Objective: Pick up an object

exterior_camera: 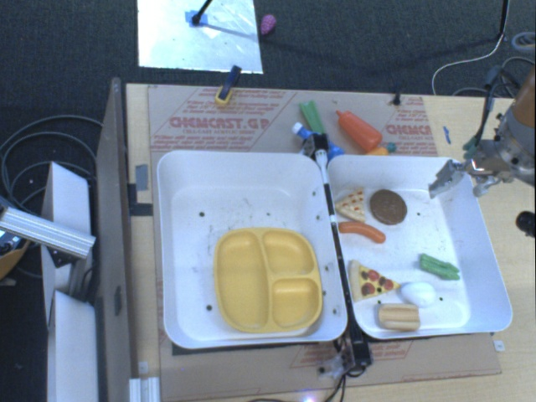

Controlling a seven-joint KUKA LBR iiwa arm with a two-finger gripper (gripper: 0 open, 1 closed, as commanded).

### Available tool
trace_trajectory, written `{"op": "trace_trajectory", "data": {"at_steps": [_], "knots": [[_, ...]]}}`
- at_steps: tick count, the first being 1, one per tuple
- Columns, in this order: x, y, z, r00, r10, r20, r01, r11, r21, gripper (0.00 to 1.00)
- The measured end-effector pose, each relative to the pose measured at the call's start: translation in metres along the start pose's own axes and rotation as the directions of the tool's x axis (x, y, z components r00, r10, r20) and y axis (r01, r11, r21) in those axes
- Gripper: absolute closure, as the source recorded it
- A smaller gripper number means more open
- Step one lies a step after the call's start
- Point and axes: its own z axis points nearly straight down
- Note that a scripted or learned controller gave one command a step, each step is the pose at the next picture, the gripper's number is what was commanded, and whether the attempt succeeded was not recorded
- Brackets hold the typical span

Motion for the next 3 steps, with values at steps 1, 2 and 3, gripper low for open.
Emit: {"op": "trace_trajectory", "data": {"at_steps": [1, 2, 3], "knots": [[0.016, 0.04, 0.117, 1.0, -0.003, -0.004, 0.003, 1.0, 0.008, 0.0], [0.044, 0.044, 0.165, 1.0, -0.004, -0.003, 0.004, 1.0, 0.004, 0.0], [0.069, 0.045, 0.162, 1.0, -0.004, -0.001, 0.004, 1.0, 0.001, 0.0]]}}
